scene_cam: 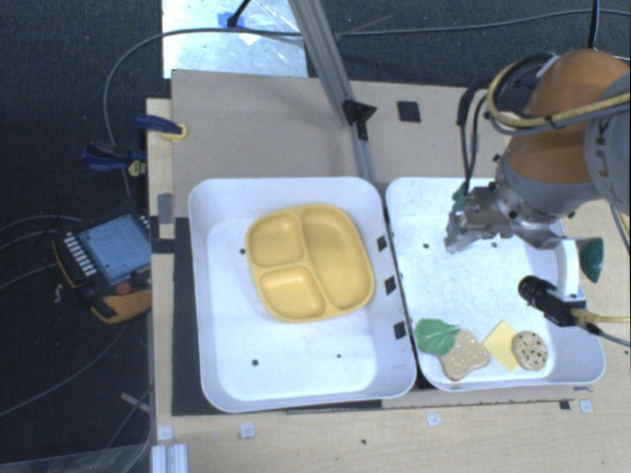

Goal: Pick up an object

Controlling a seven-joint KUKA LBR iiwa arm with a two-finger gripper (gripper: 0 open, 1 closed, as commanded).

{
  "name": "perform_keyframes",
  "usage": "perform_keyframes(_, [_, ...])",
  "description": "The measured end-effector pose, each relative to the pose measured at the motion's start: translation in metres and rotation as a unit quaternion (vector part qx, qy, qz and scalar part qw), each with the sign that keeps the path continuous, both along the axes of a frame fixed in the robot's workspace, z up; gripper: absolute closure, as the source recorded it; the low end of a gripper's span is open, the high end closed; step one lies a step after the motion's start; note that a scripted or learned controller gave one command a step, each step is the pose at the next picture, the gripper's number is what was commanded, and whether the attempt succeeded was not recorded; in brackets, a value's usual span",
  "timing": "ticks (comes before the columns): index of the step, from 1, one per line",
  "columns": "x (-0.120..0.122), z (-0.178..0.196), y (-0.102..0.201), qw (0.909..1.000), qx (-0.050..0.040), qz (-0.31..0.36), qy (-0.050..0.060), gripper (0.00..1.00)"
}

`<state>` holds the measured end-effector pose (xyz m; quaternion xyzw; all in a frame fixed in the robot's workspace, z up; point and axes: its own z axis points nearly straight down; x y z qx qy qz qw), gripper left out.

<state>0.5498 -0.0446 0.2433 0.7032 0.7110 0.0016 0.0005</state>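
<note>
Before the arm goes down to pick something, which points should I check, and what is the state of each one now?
1. Targets in view: ok. A green leaf-shaped piece, a toast-shaped piece, a yellow cheese-like piece and a cookie lie along the right bin's near edge.
2. Gripper over a target: not ok. It is over the far part of the right bin, apart from all four pieces.
3. Jaws open: cannot tell.
4. Pieces separated: not ok. The four lie close, leaf against toast, cookie against cheese.
5. Yellow divided plate out of the way: ok. It sits in the left bin.
</note>
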Motion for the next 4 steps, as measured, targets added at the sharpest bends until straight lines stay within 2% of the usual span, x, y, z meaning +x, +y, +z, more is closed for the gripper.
perform_keyframes(1, [0.011, 0.003, 0.046, 1.0000, -0.0001, 0.000, 0.000, 1.00])
perform_keyframes(2, [0.028, -0.010, 0.088, 1.0000, -0.0004, -0.001, 0.000, 1.00])
perform_keyframes(3, [0.050, -0.010, 0.148, 1.0000, 0.0002, -0.001, 0.000, 1.00])
perform_keyframes(4, [0.049, -0.010, 0.144, 1.0000, -0.0005, -0.003, 0.001, 0.00])
